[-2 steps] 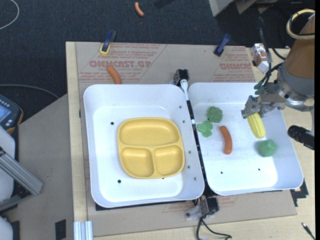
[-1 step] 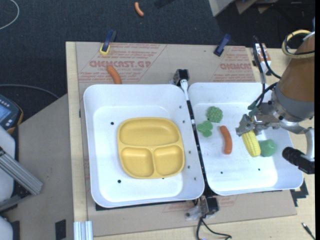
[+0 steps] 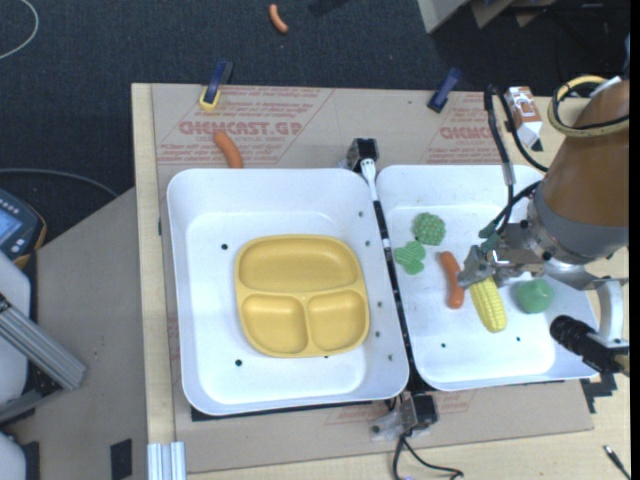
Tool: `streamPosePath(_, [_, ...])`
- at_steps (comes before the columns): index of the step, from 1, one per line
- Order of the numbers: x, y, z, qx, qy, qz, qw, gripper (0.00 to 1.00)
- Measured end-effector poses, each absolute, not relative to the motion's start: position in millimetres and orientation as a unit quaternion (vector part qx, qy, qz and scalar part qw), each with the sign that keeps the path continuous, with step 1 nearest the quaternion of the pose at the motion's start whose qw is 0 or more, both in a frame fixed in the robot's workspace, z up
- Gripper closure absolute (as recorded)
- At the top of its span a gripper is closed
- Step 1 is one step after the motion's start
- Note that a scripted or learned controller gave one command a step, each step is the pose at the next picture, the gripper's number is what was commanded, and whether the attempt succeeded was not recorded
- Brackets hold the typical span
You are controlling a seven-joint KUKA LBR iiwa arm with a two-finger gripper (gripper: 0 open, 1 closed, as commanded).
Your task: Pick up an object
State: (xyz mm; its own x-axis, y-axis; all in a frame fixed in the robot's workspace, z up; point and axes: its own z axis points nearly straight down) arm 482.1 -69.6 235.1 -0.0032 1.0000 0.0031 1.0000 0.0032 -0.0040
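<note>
The hand (image 3: 490, 264) hangs low in the right bin (image 3: 440, 363), just above the upper end of the corn (image 3: 489, 304). Whether it is wide or narrow I cannot tell, because its tip is dark and mixes with the cables around it, and nothing is seen held in it.

The step now, as I judge it, is to settle on one object and come down on it. The corn seems the best choice — it lies directly below the hand, slanting away toward the near side of the bin. To do this well, the hand should close across the short width of the corn, not along its length, and should descend straight so that it does not push the piece away.

The sausage (image 3: 452, 278) lies just beside the corn on the side toward the left bin (image 3: 190, 298), nearly touching it, so a careless descent could catch both or knock one aside. Two green pieces (image 3: 420, 243) lie further on that same side, near the wall between the bins. Another green piece (image 3: 533, 294) lies on the other side of the corn, under the arm (image 3: 590, 168) — it is harder to reach.

The yellow tray (image 3: 300, 293) in the left bin is well apart from the hand.
</note>
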Motion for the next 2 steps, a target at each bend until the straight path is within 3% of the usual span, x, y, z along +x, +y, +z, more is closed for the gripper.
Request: streamPosePath(2, [480.0, -67.2, 215.3, -0.707, -0.707, 0.0000, 0.000, 1.00])
